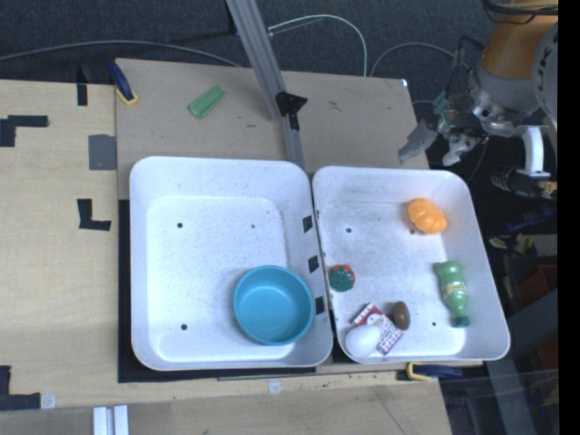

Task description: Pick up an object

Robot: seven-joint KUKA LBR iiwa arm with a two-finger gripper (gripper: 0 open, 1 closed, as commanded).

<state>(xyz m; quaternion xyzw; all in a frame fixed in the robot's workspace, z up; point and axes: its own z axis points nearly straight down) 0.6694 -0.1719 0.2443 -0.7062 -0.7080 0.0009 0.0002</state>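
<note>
I see the gripper (424,143) beyond the right bin's (381,184) far rim, holding nothing, finger state unclear, so picking remains undone.

Speckled, matt white plastic on both bins (217,175); smooth, glossy plastic on blue bowl (272,304) and green bottle (452,290), below gripper (433,136). Pale, matt wood-grain bench (54,243) far left of it. Brushed metal pole (258,43).
</note>
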